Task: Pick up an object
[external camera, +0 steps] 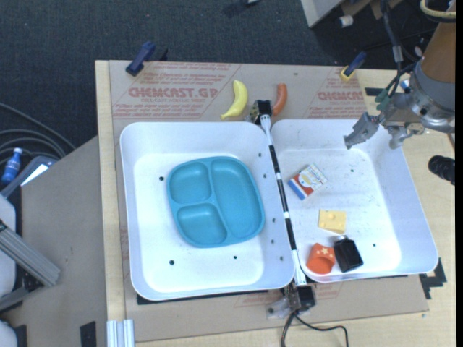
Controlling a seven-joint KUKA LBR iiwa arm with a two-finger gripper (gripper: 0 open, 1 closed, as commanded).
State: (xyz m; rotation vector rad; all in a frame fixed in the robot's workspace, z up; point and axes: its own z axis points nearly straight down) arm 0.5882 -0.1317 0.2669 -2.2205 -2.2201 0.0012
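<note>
A turquoise tray (pixel 215 201), yellow cheese (pixel 333 220), orange cup (pixel 320 259), black block (pixel 348 254), white bins (pixel 145 259), yellow banana (pixel 236 100).

Both white bins (pixel 145 215) look like smooth, slightly glossy plastic. The blue divided plate (pixel 215 200) is matt plastic. The bench (pixel 181 89) is covered in brown paper printed with red lettering. The yellow banana (pixel 236 100) has a plastic sheen, and the gripper (pixel 377 133) looks like dull grey metal.

2 white bins (pixel 145 266), 1 blue divided plate (pixel 215 201), 1 banana (pixel 236 100), 1 orange sausage (pixel 279 98), 1 small carton (pixel 307 180), 1 cheese slice (pixel 333 220), 1 orange cup (pixel 320 259), 1 black block (pixel 348 254).
</note>
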